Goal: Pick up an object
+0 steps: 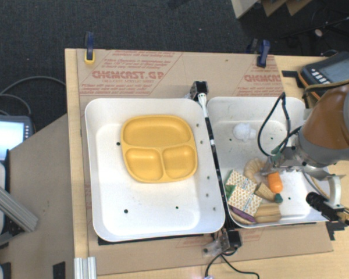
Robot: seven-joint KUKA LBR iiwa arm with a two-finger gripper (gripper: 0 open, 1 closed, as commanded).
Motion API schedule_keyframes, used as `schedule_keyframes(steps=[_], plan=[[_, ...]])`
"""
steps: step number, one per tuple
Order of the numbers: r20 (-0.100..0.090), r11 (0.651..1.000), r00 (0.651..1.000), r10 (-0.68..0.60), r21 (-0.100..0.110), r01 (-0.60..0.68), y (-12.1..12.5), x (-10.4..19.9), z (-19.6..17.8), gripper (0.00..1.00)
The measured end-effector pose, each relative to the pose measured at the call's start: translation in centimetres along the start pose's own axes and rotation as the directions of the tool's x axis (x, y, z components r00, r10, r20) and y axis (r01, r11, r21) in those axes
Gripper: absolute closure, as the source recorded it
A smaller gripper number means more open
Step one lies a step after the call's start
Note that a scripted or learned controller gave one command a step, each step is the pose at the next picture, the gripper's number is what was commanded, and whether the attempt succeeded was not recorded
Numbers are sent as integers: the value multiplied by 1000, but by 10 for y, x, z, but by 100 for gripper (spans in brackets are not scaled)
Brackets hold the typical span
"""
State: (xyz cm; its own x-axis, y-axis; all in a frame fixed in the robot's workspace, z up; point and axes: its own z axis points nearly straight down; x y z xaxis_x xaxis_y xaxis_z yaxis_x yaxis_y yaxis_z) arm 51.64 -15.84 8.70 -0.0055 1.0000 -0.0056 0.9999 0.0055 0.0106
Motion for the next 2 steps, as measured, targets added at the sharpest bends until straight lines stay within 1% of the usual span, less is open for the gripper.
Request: schedule_keyframes(steps=[1, 2], plan=[[-6, 1000, 1000, -6, -5, 6, 55, 77, -105, 100], [-9, 1000, 1000, 1, 14, -1, 35, 123, -102, 100]])
